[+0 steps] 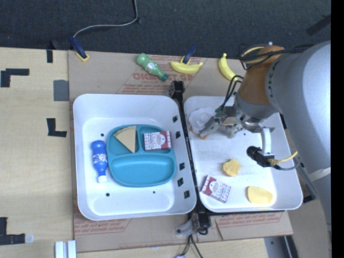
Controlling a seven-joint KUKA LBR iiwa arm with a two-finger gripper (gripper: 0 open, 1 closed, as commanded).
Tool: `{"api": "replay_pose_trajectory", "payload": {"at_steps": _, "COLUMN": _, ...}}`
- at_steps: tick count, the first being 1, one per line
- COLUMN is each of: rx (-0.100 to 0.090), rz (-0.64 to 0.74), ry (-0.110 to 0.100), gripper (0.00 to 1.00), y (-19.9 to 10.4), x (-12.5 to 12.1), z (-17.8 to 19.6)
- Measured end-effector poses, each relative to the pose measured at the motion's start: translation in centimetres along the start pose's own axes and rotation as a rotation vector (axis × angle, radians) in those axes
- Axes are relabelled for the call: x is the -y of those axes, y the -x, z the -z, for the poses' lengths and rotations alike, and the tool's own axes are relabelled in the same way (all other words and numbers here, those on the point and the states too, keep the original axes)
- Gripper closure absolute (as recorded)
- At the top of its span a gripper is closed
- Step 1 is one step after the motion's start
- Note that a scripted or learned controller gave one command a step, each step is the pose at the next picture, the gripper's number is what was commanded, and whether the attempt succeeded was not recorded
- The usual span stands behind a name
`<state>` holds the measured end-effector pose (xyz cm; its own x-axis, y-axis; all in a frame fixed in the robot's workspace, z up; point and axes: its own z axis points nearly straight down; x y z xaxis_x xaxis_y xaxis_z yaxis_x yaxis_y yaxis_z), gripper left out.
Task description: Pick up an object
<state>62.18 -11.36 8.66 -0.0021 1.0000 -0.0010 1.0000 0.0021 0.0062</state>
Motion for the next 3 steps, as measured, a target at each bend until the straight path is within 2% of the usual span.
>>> {"api": "replay_pose_trajectory", "payload": {"at_steps": 1, "rx": 0.001, "rz": -0.002, "ry": -0.003, "gripper": 0.0, "y": 1.4, "x": 7.5, "z": 0.0}}
{"api": "replay_pose_trajectory", "payload": {"at_steps": 2, "rx": 0.002, "rz": -0.002, "ry": 0.001, "gripper": 0.0, "y": 1.9, "x": 11.4, "z": 0.1}}
{"api": "replay_pose_trajectory", "payload": {"at_steps": 3, "rx": 0.004, "rz": -0.003, "ry": 0.001, "gripper": 1.0, "y": 2.0, "x": 11.4, "z": 1.1}}
